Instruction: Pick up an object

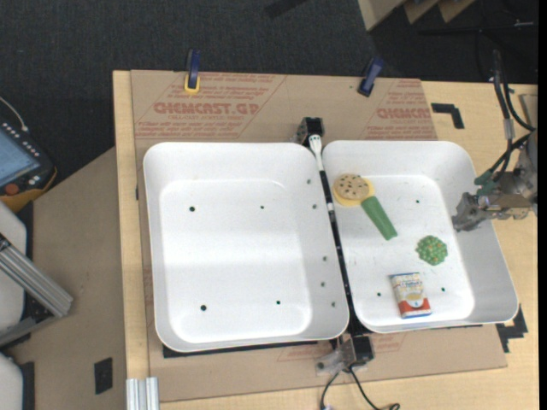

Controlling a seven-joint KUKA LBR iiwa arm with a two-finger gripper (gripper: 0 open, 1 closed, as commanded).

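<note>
The right bin [389, 165] holds three objects. A tan round-headed brush with a green handle [364, 200] lies near its upper left. A green bumpy ball [432, 250] rests toward the right side. A small red, white and blue box [410, 295] sits near the front edge. My gripper [468, 213] hovers at the bin's right rim, right of the ball and apart from all three objects. Nothing shows between its fingers.
The left bin [239, 246] sits beside the right one on a cardboard-covered bench [256, 101]. Two clamps [193, 72] hold the board's far edge. Cables hang at the far right above the gripper. A black divider clip [310, 131] sits between the bins.
</note>
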